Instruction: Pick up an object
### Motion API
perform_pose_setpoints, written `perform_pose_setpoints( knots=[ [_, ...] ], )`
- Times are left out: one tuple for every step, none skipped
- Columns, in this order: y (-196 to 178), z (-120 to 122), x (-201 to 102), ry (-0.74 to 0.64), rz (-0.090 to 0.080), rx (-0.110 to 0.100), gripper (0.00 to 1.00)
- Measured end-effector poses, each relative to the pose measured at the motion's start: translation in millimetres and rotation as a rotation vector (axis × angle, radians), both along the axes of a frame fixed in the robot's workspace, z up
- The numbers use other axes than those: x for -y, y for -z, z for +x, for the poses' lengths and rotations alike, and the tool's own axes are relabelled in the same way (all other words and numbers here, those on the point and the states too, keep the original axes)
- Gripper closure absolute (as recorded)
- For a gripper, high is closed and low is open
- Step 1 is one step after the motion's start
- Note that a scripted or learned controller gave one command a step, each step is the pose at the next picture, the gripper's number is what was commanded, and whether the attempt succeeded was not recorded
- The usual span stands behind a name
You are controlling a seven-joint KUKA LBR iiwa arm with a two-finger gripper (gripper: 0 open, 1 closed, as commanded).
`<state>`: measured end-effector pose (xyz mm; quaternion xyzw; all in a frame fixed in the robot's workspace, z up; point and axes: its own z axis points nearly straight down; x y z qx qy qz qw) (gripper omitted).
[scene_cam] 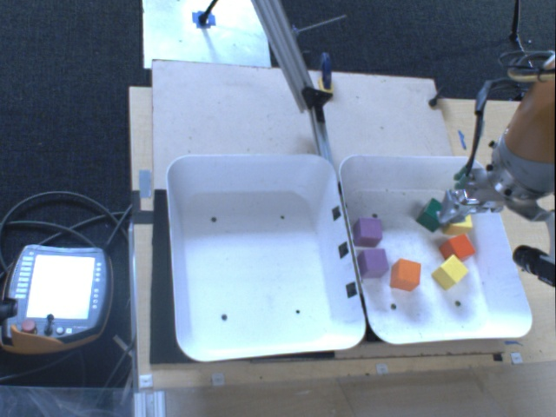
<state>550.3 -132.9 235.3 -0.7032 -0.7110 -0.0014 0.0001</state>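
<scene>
Two white bins [261, 259] — seven blocks [405, 274]: two purple, two yellow, two orange, one green

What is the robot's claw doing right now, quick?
Gripper: down in the right bin, next to the green block and a yellow block; open or shut cannot be told.

A dark blue-black carpeted floor [69, 76] surrounds a pale wooden bench [382, 102]. Taking the bench as the landmark: a lighter fibreboard sheet [234, 107] covers its upper left part, and a slanted aluminium pole [280, 37] crosses its upper edge, with a blue-handled clamp [325, 69] just beside the pole. Beyond the bench's upper left corner, a bright reflective panel [187, 46] lies on the floor. Left of the bench, a teach pendant [54, 298] with a lit screen sits among looped black cables [52, 211].
</scene>
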Motion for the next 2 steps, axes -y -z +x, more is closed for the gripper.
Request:
perform_pose_setpoints(
  knots=[
    [-5.3, 2.8, -46.0, 0.0, 0.0, 0.001, 1.0],
    [1.9, 5.7, -106.7, 0.0, 0.001, 0.0, 1.0]
  ],
)
